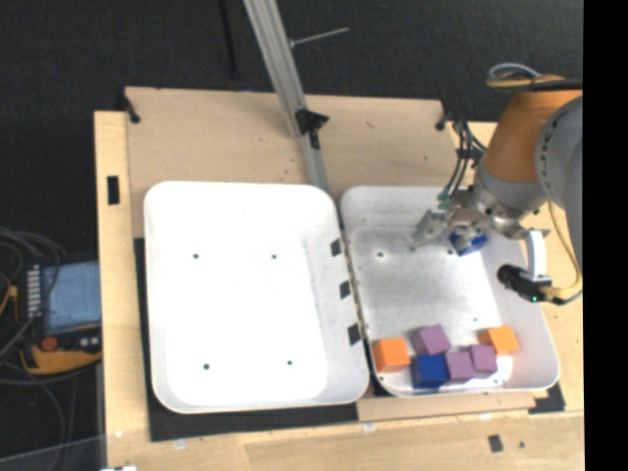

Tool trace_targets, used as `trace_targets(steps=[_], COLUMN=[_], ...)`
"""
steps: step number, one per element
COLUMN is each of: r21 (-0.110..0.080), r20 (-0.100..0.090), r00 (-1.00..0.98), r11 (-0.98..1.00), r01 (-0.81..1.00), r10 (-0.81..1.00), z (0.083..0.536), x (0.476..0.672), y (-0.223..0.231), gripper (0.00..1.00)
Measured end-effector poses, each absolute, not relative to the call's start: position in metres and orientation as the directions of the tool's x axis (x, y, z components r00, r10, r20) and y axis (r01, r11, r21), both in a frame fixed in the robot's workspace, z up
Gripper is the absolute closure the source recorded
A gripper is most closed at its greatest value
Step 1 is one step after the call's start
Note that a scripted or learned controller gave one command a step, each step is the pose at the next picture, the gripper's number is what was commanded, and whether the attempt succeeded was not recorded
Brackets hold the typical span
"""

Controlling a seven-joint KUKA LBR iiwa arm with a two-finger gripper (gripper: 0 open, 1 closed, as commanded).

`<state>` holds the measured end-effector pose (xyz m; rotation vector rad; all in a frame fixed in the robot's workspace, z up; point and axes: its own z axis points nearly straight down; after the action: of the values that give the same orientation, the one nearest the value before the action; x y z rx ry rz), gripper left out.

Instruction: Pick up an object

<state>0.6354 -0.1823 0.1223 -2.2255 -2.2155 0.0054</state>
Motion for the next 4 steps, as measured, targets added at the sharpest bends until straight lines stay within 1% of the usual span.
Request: trace_targets(steps=[1,2,4], r21=[0.005,0.008,0.008], r20=[-0.002,-0.002,-0.002], r00=[0.008,-0.003,-0.004], r11=[-0.008,0.003,0.004], r01=[1.0,1.0,1.0], r10=[1.0,1.0,1.0], z=[0.137,0.197,0.295], x=[0.638,0.648,0.647], y=[-0.183,-0.181,-0.192], gripper=[1.0,1.0,1.0])
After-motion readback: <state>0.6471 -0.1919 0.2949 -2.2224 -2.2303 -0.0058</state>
